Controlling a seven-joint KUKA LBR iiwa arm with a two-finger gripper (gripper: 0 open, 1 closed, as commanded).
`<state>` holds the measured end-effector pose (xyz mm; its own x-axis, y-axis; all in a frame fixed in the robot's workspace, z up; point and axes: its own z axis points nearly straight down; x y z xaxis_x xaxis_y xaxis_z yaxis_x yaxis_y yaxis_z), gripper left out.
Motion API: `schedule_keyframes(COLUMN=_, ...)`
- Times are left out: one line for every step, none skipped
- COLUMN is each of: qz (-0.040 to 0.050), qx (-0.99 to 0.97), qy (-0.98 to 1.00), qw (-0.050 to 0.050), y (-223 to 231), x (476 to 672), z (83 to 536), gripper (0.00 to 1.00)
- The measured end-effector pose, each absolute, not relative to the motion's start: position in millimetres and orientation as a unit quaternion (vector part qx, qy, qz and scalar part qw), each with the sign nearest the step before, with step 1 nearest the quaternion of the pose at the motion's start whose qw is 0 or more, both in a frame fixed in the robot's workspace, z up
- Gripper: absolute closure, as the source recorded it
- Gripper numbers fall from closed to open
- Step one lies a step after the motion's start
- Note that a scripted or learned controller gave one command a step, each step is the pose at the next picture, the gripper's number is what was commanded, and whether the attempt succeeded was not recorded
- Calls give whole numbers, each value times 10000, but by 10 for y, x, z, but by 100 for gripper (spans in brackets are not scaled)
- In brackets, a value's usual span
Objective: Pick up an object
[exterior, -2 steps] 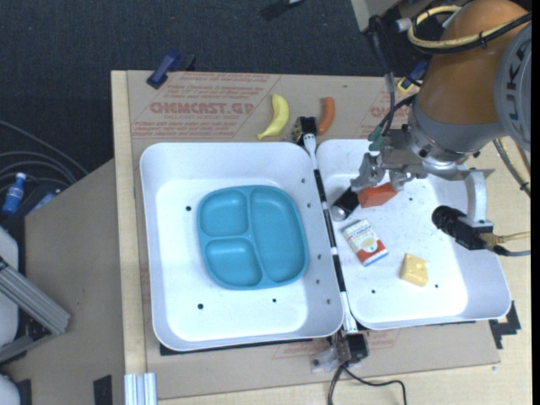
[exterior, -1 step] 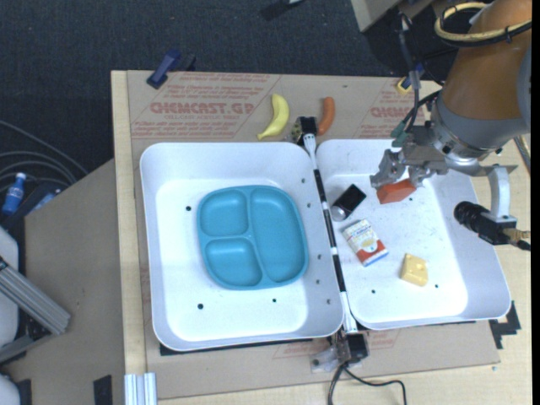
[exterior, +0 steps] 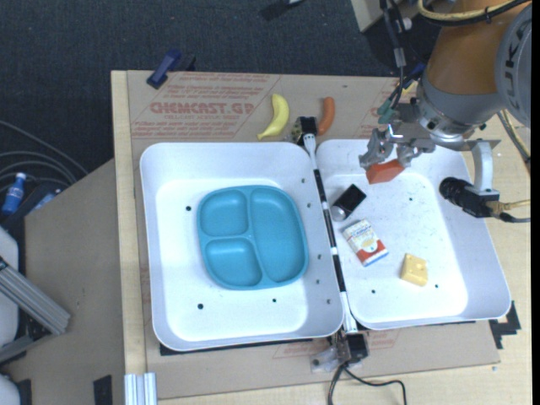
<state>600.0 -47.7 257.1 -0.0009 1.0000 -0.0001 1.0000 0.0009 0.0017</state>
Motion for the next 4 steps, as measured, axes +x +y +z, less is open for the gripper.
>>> schedule_keyframes(qz=8, qx=7066, qy=7076, qw=8, y=-301, x=5975, z=2629, gripper=100)
schedule_keyframes(qz=-9, qx=7075, qy=7067, qw=-9, y=-501, x=5609, z=2593, gripper=100)
schedule_keyframes(qz=3, qx=7073, qy=7070, qw=9, y=-629, x=5752, z=2594, gripper=100)
schedule_keyframes(qz=5, qx=7066, qy=7076, qw=8, y=-587, x=6238, z=2562, gripper=100)
